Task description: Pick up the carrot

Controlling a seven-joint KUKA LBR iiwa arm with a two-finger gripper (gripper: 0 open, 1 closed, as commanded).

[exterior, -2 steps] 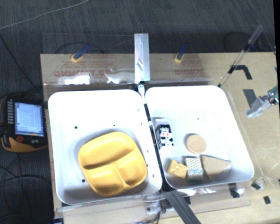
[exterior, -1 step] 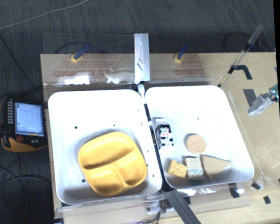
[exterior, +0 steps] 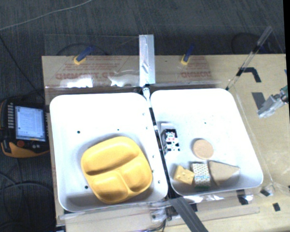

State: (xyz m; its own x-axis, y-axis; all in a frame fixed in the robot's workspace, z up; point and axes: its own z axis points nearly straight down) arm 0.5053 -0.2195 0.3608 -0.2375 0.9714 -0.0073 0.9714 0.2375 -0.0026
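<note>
Sitting near the front of the left bin [exterior: 61, 113], one yellow divided tray [exterior: 117, 168] is the landmark. Right of the tray, in the right bin [exterior: 233, 112], three things lie in a row: one yellow block [exterior: 184, 175], one patterned box [exterior: 201, 173] and one tan wedge [exterior: 224, 171]. Right of the tray and a little farther back lie one tan disc [exterior: 203, 148] and one black-and-white card [exterior: 171, 140]. Whether any of these five is the carrot I cannot tell, nor can I tell the pincer's state. Beyond the tray, two clips [exterior: 82, 55] sit on the desk [exterior: 276, 178].

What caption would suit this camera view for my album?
Two white bins: a yellow tray in the left bin, small toy foods clustered in the right bin.
</note>
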